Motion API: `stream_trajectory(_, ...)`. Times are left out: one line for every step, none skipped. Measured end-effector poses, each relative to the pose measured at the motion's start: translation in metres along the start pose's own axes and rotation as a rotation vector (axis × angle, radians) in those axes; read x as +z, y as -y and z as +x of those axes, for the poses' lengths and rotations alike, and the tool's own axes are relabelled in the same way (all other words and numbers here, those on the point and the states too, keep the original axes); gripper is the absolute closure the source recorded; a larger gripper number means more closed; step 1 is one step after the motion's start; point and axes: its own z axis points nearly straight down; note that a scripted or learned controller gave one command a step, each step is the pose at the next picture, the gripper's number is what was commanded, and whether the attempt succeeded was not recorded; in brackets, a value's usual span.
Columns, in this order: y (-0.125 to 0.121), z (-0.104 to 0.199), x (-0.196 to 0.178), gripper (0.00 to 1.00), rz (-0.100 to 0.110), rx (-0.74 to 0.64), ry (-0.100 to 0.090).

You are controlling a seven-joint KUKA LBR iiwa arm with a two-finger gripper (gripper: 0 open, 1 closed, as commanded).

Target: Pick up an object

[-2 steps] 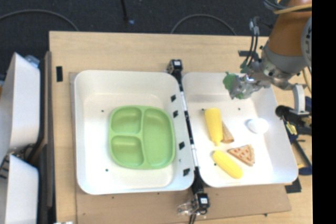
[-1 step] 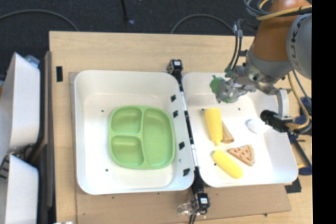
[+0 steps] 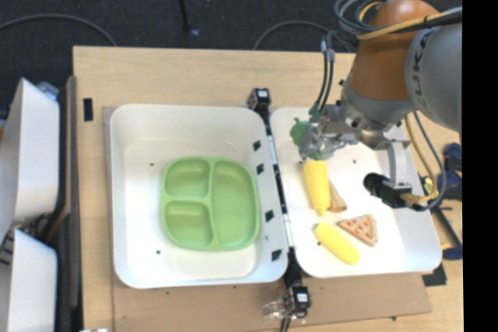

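gripper (image 3: 315,142) hangs over right bin (image 3: 405,245) above a yellow corn cob (image 3: 317,184); green tray (image 3: 210,204) in left bin (image 3: 140,159).

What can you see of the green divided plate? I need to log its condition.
The green divided plate looks like matte plastic, a rounded rectangle with three compartments: two smaller ones on the view's left, one long one on the right. It lies flat, slightly rotated, on the floor of the left white bin. Nothing lies in it or touches it.

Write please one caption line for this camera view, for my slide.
KUKA arm's gripper above corn cob in right bin; green divided plate in left bin.
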Motion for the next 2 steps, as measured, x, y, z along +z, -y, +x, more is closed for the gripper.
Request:
stream_trajectory(0.015, 0.049, -0.013, 1.00, 0.000, -0.001, 0.000)
stream_trajectory(0.039, 0.098, -0.008, 1.00, 0.002, 0.000, 0.001)
